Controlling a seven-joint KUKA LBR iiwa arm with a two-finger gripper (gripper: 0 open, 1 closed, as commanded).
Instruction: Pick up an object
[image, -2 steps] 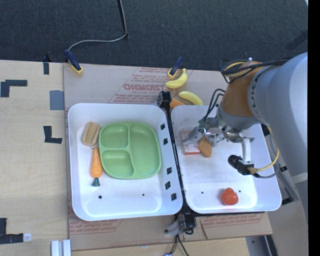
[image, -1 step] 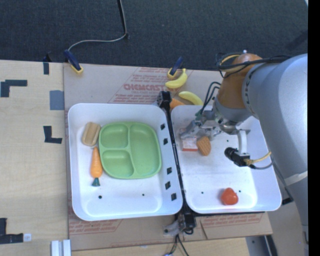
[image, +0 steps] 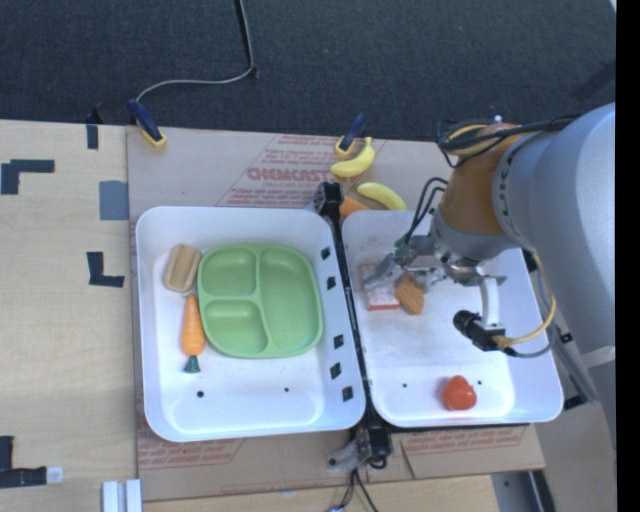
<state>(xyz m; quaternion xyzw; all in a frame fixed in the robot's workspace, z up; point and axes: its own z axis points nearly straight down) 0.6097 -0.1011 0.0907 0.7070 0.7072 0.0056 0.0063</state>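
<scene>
Presently, in the camera view, the gripper (image: 392, 268) is lowered into the right bin (image: 520, 400), directly over a tan, rounded bread-like piece (image: 409, 295) lying on a flat red-edged card (image: 381, 297); whether it is apart or clamped cannot be told. That piece is judged the likely target. A glossy red tomato (image: 459, 393) sits well apart, near the front wall. In the left bin (image: 240, 415), a matte green 3-compartment tray (image: 261, 300) lies flat, with a carrot (image: 192, 335) and a ridged bread slice (image: 181, 268) beside it.
</scene>
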